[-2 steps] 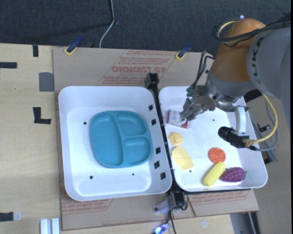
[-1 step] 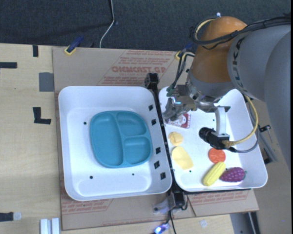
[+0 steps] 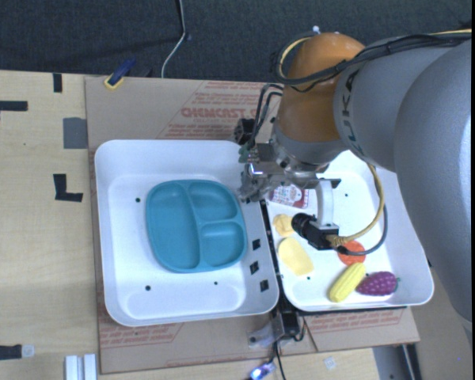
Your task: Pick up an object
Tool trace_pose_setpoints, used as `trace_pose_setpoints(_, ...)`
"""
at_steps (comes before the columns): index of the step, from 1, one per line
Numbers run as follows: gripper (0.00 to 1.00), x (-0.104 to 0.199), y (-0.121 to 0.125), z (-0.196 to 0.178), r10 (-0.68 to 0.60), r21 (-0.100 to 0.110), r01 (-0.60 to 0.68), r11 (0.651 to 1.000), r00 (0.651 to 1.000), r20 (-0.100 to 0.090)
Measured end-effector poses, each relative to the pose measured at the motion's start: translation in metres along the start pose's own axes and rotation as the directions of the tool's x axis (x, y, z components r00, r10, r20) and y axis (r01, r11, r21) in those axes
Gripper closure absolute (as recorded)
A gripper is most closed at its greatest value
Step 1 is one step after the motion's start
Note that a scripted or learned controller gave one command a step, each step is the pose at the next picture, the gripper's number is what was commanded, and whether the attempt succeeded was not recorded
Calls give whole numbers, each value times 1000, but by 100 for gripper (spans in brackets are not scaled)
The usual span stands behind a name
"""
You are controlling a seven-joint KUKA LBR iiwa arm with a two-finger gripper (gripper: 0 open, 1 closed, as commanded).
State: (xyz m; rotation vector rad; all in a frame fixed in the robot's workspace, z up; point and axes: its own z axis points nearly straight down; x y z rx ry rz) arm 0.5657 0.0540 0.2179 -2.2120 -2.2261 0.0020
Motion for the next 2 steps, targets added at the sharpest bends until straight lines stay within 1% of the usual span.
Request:
trace_pose_setpoints(1,100,49,-9,-11,0,-2,0,1000,1000,-1)
trace_pose_setpoints(2,0,46,-9,-10,4,-2,-4,1000,1000,2)
